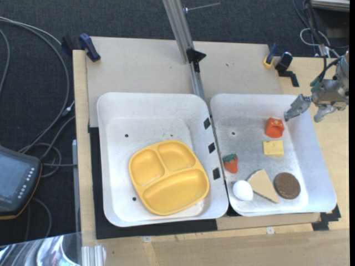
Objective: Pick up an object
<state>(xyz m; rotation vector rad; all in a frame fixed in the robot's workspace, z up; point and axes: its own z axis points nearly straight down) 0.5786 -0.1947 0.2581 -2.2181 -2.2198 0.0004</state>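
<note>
My gripper [308,111] hangs over the right bin's far right rim, its two fingers spread apart with nothing between them. Just left of it lies a red-orange pepper-like toy [274,127]. Below that sits a small yellow cheese block [273,148]. Nearer the front lie a tan wedge [264,185], a brown round cookie [287,185] and a white egg [242,190]. A small red strawberry with a green top [231,162] rests by the bin's left wall.
The left bin [111,115] holds a yellow divided plate [168,176]. A metal pole [180,26] slants up from between the bins. The right bin [244,107] has bare floor at its back left. Clamps sit at the bench's far corners.
</note>
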